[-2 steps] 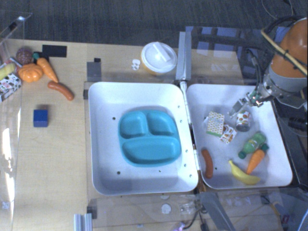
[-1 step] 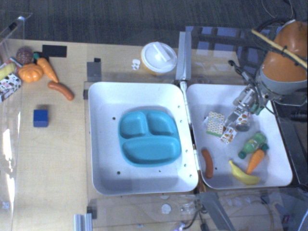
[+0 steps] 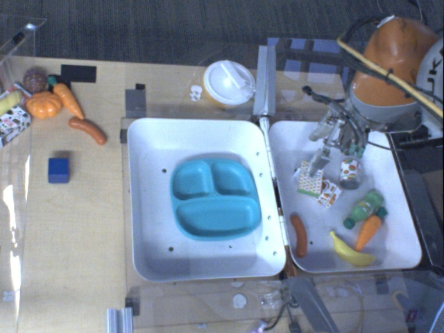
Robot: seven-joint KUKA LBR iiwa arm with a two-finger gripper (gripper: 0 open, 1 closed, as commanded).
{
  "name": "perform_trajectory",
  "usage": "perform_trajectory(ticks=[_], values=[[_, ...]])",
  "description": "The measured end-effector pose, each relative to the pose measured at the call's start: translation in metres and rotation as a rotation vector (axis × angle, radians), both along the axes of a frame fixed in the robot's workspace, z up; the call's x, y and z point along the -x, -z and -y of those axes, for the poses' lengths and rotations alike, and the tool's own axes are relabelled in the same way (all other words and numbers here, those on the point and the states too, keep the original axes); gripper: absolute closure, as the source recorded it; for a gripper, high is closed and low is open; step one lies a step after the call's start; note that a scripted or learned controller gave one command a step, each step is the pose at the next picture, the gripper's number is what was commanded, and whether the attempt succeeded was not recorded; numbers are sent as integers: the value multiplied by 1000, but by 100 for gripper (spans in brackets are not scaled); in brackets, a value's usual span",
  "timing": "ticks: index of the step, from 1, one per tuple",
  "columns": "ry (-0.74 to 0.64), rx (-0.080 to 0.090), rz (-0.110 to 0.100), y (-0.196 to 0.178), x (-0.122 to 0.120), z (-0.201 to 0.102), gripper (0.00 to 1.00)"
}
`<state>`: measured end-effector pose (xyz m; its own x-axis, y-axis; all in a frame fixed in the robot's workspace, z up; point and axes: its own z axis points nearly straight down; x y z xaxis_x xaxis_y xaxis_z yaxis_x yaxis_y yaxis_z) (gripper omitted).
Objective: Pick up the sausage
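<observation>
A reddish-brown sausage (image 3: 299,233) lies along the left wall of the right bin (image 3: 406,252), near its front. My gripper (image 3: 319,148) hangs over the back half of that bin, well behind the sausage. It is open with nothing between its fingers. Its tips point down and left, just above a small patterned carton (image 3: 309,180). A second sausage-like piece (image 3: 88,130) lies on the wooden bench far to the left, outside both bins.
The right bin also holds a second carton (image 3: 329,194), a can (image 3: 350,173), a green bottle (image 3: 364,209), a carrot (image 3: 369,231) and a banana (image 3: 350,250). A blue divided plate (image 3: 216,198) sits in the left bin (image 3: 149,186). A white lid (image 3: 229,82) lies behind the bins.
</observation>
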<state>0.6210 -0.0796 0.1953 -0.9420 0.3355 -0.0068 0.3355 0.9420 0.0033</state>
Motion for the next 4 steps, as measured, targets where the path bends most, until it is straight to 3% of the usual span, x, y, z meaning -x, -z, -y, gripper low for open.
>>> perform_trajectory(ticks=[1,2,3,4], values=[[-458,2,1,10,-11,-13,0],[-801,4,3,7,-47,-56,0],[-1103,7,5,8,-50,-67,0],[-1445,7,3,10,-27,-117,0]])
